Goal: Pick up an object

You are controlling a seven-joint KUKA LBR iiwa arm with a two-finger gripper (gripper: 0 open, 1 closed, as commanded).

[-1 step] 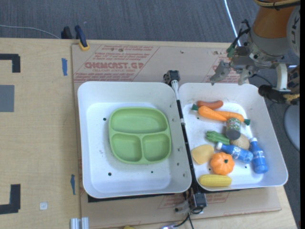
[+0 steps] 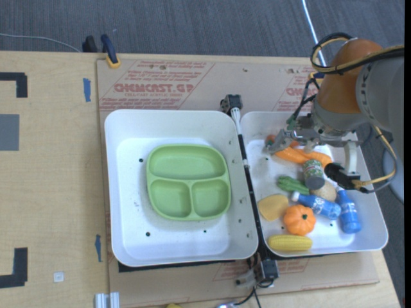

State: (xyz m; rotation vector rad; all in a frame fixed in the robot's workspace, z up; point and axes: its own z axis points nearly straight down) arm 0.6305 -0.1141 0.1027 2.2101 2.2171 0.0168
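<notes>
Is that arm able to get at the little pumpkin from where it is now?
Probably yes. The pumpkin sits uncovered in the right bin, and the gripper is already over that bin's far end. The bottles, corn and yellow piece crowd its sides, so a clean grasp may be awkward.

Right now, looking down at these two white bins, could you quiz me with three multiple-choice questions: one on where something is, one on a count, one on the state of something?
1. Where is the light green three-compartment plastic tray?
A. left white bin
B. right white bin
C. cardboard

2. How many blue plastic toy bottles lie in the right bin?
A. none
B. two
C. five

3. How does the yellow toy corn cob rest?
A. upright
B. lying flat
C. between the pincer's tips

A: the tray sits in the left bin.
B: two blue bottles lie beside the orange toy pumpkin.
B: the cob lies along the bin's near edge.
</notes>
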